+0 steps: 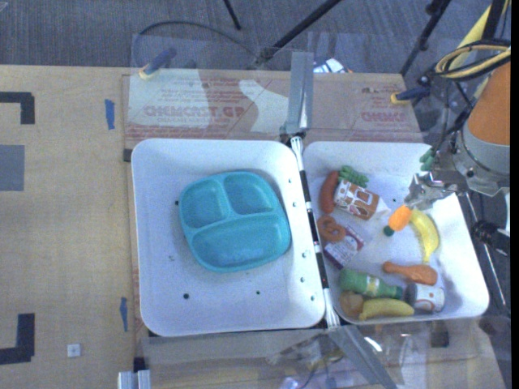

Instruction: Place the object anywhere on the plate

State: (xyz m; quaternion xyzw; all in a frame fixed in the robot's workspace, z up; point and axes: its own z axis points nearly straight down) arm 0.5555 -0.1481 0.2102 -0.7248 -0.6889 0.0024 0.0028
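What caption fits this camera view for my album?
Robot tool hovers over toy food in the right bin; the blue plate waits in the left bin.

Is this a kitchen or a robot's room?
Probably a robot test lab, not a kitchen. The food in the right bin looks like toys, such as a banana. A blue plate sits in the left bin, and tripod legs stand on carpet behind the bench.
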